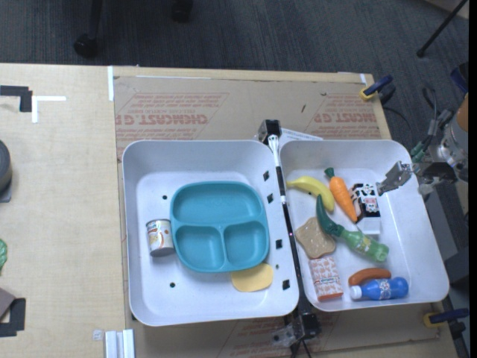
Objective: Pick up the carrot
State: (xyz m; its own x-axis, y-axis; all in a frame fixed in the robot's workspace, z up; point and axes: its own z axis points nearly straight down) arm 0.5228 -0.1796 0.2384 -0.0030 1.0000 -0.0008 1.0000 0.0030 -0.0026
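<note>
The carrot (342,195), orange with a green top, lies in the right bin (417,230) near its back middle, pointing toward the front right. A yellow banana (313,189) sits just to its left and a black-and-white milk carton (366,200) just to its right. My gripper (393,177) hangs over the right side of the same bin, beyond the carton and well apart from the carrot. It holds nothing that I can see.
The right bin also holds a dark green vegetable (326,218), a green bottle (367,244), a bread slice (314,237), a red box (325,278), a sausage (369,276) and a blue bottle (381,289). The left bin (141,200) holds a teal divided plate (220,226), a can (159,239) and a yellow slice (252,278).
</note>
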